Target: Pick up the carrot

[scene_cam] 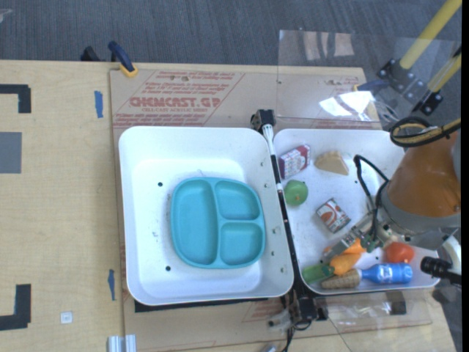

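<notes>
Approach/grasp step: tool (364, 238) sits low in right bin (344, 141), right beside carrot (344, 259) near the front wall. Cannot tell the tool's state. Next: confirm the carrot is gripped, then lift.

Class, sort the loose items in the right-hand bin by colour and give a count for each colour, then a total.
Green: 2, apple, vegetable
Orange: 2, carrot, round fruit
Red-and-white: 2, carton, can
Tan: 2, wedge, stick
Blue: 1, bottle
Total: 9

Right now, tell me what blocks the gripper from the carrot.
Nothing visible does: the gripper sits right at the carrot. Crowding it are a brown bread-like piece below and a blue bottle beside.
</notes>
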`<action>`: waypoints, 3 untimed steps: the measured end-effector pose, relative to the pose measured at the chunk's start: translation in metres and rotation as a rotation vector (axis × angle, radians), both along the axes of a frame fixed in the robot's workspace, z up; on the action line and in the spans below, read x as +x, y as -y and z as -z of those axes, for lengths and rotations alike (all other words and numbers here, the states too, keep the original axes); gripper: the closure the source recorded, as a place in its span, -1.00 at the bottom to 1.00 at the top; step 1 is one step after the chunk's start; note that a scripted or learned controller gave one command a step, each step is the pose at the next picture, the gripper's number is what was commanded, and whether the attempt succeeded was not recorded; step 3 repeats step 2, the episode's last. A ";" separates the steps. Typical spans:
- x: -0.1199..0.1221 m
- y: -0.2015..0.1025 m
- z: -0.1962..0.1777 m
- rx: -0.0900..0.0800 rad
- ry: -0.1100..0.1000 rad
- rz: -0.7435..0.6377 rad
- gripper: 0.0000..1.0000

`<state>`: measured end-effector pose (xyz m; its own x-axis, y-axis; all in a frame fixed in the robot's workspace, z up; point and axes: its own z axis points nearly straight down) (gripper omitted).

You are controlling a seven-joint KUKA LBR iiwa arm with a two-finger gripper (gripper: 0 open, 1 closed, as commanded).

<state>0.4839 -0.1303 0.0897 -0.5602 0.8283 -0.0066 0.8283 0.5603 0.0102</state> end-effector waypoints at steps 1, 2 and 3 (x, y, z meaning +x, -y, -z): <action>0.005 0.001 -0.013 -0.004 0.015 0.001 1.00; -0.002 -0.092 -0.096 0.003 -0.006 0.080 1.00; -0.002 -0.092 -0.096 0.003 -0.006 0.080 1.00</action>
